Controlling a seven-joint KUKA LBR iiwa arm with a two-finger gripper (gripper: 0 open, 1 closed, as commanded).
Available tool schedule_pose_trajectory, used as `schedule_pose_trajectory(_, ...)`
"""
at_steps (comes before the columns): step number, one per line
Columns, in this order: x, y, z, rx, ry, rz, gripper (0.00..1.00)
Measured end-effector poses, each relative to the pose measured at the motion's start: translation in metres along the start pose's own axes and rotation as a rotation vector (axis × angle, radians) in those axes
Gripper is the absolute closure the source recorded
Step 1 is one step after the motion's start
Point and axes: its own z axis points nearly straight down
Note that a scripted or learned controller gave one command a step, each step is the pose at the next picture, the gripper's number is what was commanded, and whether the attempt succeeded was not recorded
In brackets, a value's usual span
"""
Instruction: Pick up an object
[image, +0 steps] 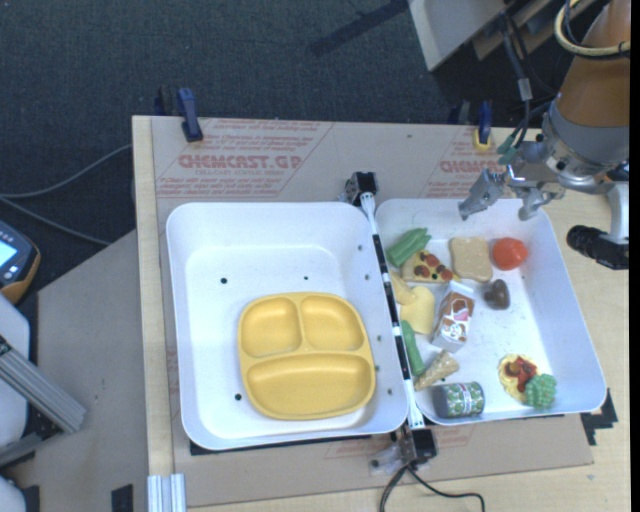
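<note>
The gripper (505, 197) hangs over the right bin's (578, 330) far rim, fingers spread wide, nothing between them. The nearest target, a red tomato (509, 252) at five o'clock from it, looks light, smooth and likely to roll; a pinch across its middle seems best. Around it lie bread (470, 258), a green pod (407, 245), a can (459, 399) and a packet (456, 319). The left bin (200, 290) holds a yellow tray (303, 354).
</note>
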Motion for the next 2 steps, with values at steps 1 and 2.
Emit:
schedule_pose_trajectory(1,-0.034,-0.033,0.174,0.010,0.002,0.005,0.00)
schedule_pose_trajectory(2,0.012,-0.079,0.166,0.006,0.004,-0.001,0.00)
